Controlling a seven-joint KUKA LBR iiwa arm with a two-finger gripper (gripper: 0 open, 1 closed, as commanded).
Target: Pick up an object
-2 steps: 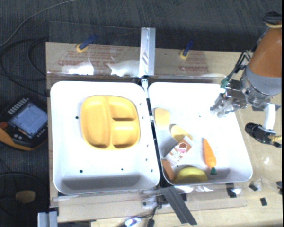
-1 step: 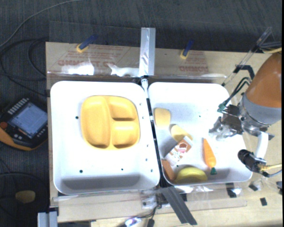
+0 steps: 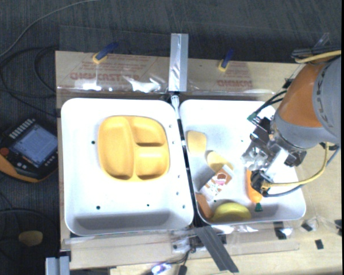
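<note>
The gripper [image 3: 262, 164] was seen low in the right bin [image 3: 235, 114], at about four o'clock of that bin's floor, the grey arm [image 3: 309, 110] with its orange band reaching in from three o'clock. Whether anything was grasped could not be told — the tool's end was masked by its own body and cables.

Just beside it, toward six o'clock, an orange carrot-like piece [image 3: 253, 190] was set with its long axis running roughly twelve to six, a small green end at the bottom. Further toward eight o'clock a yellow banana-like fruit [image 3: 231, 211] was laid with its long axis three to nine, against the bin's near wall. A small printed box [image 3: 217, 184] and a pale yellow block [image 3: 217, 160] were placed near the centre — the box tilted along one to seven. In the left bin [image 3: 80, 211] a yellow divided tray [image 3: 134, 147] was lying flat.
</note>
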